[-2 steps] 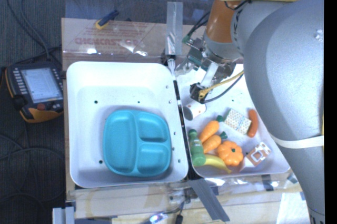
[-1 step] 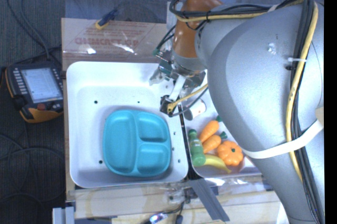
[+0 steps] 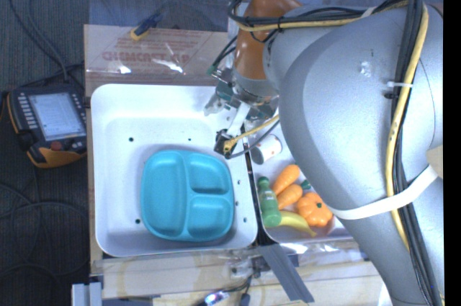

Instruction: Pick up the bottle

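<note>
A view from above onto a bench with two shallow white bins side by side. The left white bin (image 3: 115,117) fills the middle left of the frame and holds a turquoise plastic plate with three compartments (image 3: 189,195), lying flat in its lower half. The right white bin (image 3: 288,238) is largely covered by the bulky grey robot arm (image 3: 346,103), which takes up the whole right side of the frame.

The two-finger gripper (image 3: 227,106) hangs just above the centre of the frame, below the arm's orange band, over the upper right corner of the left bin, close to the wall shared by the bins. Whether the gripper is open or closed cannot be told from this angle, and nothing can be seen held in it.

The green plastic bottle (image 3: 269,204) sits in the right bin, right against that shared wall, lower right of centre. It is below and slightly right of the gripper, clearly apart from it. Between the two is a small white cylinder (image 3: 269,148). Just right of the bottle lie two orange toy carrots (image 3: 288,186), a yellow toy banana (image 3: 295,221) and an orange toy pepper (image 3: 315,209).
</note>
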Tool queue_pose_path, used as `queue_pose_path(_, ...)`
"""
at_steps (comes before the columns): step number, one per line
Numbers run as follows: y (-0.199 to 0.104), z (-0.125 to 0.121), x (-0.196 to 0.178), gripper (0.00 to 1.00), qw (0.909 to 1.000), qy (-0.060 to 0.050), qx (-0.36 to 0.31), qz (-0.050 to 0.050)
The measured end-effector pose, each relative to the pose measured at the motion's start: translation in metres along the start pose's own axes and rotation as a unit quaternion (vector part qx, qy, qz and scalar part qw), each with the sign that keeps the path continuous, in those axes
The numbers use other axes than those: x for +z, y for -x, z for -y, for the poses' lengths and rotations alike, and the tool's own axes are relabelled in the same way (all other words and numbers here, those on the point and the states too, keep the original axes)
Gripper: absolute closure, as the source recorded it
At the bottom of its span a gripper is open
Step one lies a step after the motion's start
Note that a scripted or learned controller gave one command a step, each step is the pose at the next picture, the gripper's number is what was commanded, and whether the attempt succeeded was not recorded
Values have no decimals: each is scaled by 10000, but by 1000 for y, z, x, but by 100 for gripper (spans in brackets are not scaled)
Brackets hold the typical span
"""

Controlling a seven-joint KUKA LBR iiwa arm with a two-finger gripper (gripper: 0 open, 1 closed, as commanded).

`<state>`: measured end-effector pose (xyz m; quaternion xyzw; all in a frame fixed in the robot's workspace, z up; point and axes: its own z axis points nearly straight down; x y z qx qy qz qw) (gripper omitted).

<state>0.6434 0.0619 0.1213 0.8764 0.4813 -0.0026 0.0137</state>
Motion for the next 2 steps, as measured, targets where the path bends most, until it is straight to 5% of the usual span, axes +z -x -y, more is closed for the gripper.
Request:
queue_pose_path(1, -44, -2, -63, 0, 9999, -107, -64, -62)
queue_pose_path(2, -83, 29, 30, 0, 9992, -231, 320, 20)
